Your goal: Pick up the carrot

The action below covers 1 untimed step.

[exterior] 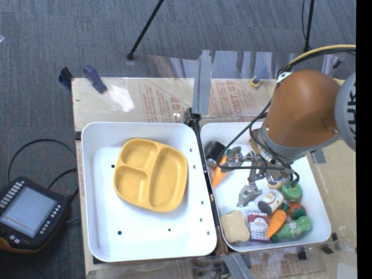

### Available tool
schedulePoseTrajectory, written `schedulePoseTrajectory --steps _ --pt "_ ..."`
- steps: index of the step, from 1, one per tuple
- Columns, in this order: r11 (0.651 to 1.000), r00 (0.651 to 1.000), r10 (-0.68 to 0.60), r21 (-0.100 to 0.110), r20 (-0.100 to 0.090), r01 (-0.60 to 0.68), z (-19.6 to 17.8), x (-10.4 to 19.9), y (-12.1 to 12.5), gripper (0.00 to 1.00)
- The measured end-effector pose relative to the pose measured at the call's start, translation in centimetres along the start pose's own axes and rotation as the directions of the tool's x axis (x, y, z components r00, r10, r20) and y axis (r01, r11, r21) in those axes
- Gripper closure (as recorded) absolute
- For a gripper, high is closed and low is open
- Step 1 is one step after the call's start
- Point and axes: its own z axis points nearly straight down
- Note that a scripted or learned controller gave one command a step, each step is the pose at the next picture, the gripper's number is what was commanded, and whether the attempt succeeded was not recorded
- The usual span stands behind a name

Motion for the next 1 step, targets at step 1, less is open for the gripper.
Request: schedulePoseTrajectory --steps 1 --pt "0.996 0.996 -0.086 0.003 0.01 0.086 -4.18 1.25 -6.61 0.0"
